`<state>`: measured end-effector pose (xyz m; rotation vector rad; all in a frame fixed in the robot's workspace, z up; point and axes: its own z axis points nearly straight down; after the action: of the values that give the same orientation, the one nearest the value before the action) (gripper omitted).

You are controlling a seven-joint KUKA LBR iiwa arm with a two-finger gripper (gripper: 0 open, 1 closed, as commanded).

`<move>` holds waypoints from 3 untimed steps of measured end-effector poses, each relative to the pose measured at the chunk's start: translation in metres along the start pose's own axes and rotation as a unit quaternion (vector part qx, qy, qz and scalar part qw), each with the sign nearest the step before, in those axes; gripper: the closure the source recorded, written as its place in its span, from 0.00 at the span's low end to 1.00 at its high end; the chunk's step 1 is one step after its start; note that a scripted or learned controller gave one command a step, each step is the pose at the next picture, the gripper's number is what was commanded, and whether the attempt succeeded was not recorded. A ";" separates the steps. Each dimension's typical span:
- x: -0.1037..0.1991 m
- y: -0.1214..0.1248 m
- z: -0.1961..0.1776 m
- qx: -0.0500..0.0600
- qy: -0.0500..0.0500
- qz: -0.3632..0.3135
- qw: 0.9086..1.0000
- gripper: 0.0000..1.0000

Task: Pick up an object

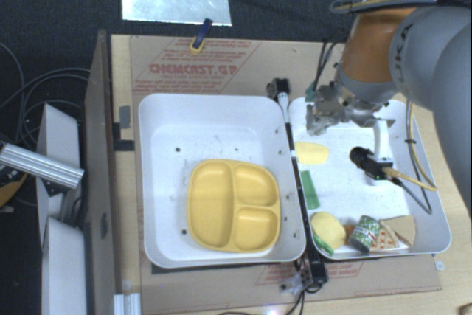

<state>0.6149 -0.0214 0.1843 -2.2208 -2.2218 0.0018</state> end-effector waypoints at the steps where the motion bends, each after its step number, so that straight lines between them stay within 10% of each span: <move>1: 0.017 0.046 -0.001 -0.004 0.001 -0.003 1.000 1.00; 3: 0.030 0.054 -0.001 -0.002 0.000 -0.001 1.000 1.00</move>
<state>0.6690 0.0088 0.1849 -2.2207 -2.2248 -0.0024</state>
